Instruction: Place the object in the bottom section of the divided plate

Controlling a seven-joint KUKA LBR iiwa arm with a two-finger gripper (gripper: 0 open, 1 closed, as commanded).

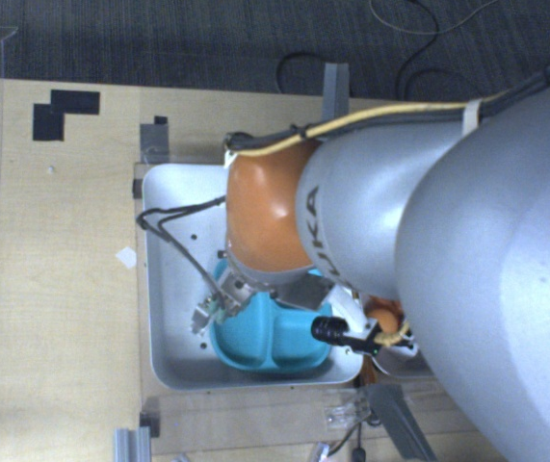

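A light blue divided plate (273,343) lies in the near part of the left white bin (170,258); the arm hides the plate's far half. My gripper (211,310) hangs at the plate's left rim, seen from above under the orange wrist band (265,215). A small orange object (383,312) peeks out to the right of the plate, beneath the arm, mostly covered. I see nothing held in the gripper.
The grey arm (448,258) spans the right half of the view and covers the right bin. A black cable (173,224) loops from the wrist over the left bin's floor. Bare wooden bench (53,287) lies to the left.
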